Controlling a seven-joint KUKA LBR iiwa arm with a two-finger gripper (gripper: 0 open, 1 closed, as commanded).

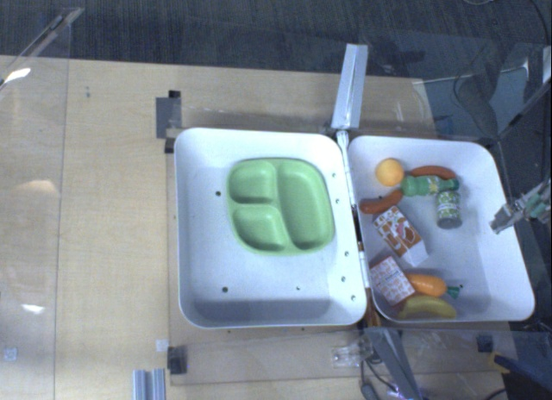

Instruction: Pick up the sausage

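Observation:
Two reddish-brown sausages lie in the right bin point(509, 256). One sausage point(431, 171) sits near the bin's far wall, just above a green bottle point(424, 186). The other sausage point(380, 203) rests by the bin's left wall, below an orange ball point(390, 171). My gripper point(516, 215) hovers over the bin's right rim, well to the right of both sausages, with nothing visible in it.
A small can point(448, 208), two snack cartons point(399, 233) point(391, 279), a carrot point(428, 284) and a banana point(429, 306) share the right bin. The left bin point(200, 243) holds a green divided plate point(281, 204). A metal bracket point(349, 88) stands behind the bins.

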